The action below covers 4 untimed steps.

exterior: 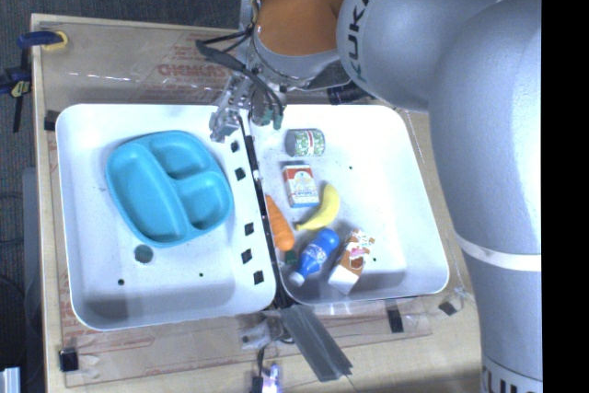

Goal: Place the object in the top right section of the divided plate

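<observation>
Dark grey carpet surrounds a pale wooden bench (pixel 110 41) that carries two shallow white bins side by side. At nine o'clock from the bench's centre, the left bin (pixel 92 290) holds a blue divided plate (pixel 170 187) with three sections, tilted slightly, and a small dark green disc (pixel 144 254) lies just off the plate's seven-o'clock edge. At three o'clock, the right bin (pixel 396 189) holds a cluster of items: a small silvery-green can (pixel 305 143) at twelve o'clock in the group, a red and white carton (pixel 299 184) just below it, a banana (pixel 319 208) touching the carton's lower right, a carrot (pixel 280 224) along the bin's left wall, a blue bottle (pixel 316 257) with a white cap at six o'clock, and a small white box with a red print (pixel 352 260) beside the bottle. The grey arm (pixel 433 32) with its orange band enters from the upper right. Its gripper (pixel 241 113) hangs over the shared wall between the bins at twelve o'clock; whether its fingers are spread or closed cannot be made out, and nothing is visible between them.
</observation>
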{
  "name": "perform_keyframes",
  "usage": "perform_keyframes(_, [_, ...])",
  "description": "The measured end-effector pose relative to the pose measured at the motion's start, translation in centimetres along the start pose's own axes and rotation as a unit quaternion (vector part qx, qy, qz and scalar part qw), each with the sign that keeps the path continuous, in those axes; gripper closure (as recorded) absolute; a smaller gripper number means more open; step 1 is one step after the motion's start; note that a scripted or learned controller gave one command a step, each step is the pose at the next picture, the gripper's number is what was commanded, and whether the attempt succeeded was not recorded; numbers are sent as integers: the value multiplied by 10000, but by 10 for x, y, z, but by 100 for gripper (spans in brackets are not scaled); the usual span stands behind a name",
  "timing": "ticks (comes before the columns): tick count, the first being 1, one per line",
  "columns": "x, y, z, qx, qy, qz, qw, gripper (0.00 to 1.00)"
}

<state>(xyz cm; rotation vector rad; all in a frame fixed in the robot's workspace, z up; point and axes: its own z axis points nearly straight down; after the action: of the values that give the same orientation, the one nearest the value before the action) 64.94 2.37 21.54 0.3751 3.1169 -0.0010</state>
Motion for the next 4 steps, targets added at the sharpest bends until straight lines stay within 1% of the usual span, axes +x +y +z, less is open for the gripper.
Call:
perform_keyframes(1, [5, -5, -15, -3, -10, -886, 9961, 100])
perform_keyframes(2, [10, -11, 23, 4, 14, 358, 9994, 100])
perform_keyframes(3, [31, -5, 24, 18, 31, 3059, 9521, 100])
perform_keyframes(4, [54, 31, -43, 4, 11, 3012, 9536, 100])
